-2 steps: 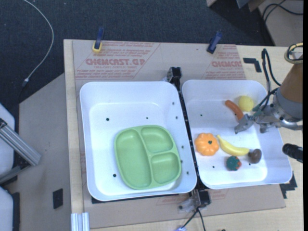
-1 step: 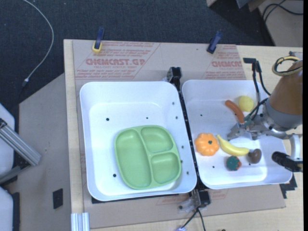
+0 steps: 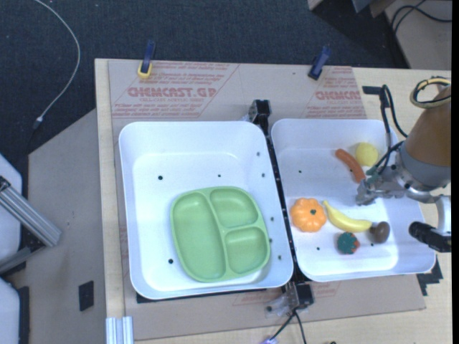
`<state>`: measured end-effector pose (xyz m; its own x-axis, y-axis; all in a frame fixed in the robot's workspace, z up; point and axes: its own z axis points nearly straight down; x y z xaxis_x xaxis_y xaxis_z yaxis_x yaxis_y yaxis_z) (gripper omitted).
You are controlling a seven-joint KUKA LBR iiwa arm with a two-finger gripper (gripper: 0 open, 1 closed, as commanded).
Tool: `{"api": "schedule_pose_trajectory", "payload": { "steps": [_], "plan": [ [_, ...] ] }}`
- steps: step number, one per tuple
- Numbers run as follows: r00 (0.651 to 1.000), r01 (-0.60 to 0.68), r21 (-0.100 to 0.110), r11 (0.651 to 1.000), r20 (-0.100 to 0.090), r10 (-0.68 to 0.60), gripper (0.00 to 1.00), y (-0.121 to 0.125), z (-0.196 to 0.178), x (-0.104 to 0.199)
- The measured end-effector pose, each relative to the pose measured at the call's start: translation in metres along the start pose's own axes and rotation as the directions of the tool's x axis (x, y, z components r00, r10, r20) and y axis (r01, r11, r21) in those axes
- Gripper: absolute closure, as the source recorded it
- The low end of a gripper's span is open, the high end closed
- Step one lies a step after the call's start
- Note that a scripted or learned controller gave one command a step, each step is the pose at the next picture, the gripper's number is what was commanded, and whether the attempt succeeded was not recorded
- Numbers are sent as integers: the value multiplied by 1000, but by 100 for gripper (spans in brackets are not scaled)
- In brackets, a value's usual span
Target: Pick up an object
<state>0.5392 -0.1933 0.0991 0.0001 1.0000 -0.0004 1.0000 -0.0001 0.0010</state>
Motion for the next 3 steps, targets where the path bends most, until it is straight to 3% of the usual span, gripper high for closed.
{"api": "schedule_pose_trajectory", "payload": {
  "steps": [3],
  "plan": [
    [1000, 2, -7, 1000, 3, -2, 100, -4, -163, 0]
  ]
}}
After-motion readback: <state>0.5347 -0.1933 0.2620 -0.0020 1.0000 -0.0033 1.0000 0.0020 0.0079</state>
